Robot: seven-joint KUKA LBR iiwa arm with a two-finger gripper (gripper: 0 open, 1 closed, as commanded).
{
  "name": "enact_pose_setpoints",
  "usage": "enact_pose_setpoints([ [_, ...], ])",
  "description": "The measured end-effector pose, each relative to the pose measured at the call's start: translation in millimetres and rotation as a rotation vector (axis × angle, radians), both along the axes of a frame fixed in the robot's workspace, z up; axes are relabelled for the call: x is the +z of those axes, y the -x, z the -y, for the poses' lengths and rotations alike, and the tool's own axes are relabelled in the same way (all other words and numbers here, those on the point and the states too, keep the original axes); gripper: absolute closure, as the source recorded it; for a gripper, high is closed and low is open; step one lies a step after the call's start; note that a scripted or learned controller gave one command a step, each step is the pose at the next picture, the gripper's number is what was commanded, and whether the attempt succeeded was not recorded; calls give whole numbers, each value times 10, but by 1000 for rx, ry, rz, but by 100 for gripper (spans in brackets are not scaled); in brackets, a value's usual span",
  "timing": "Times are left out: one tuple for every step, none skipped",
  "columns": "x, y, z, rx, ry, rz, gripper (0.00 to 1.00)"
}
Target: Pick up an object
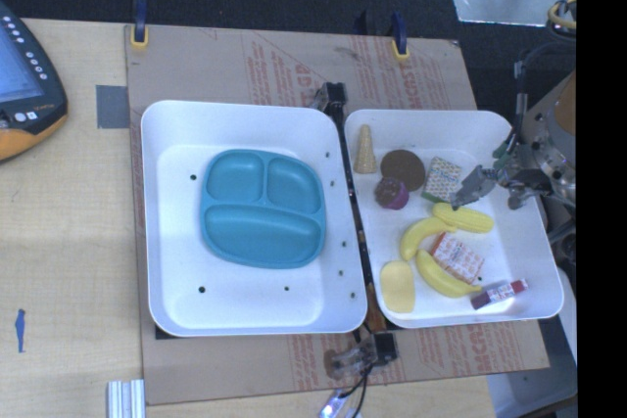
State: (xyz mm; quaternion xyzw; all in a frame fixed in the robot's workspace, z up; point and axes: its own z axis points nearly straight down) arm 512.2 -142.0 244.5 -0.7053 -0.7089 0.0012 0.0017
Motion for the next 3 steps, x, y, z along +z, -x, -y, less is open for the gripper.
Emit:
enact_pose_setpoints([
  [-981, 401, -456, 1, -5, -13, 0],
  [-1536, 366, -495, -2, 1, -1, 0],
  [-1523, -67, -420, 0, 1, 5, 0],
])
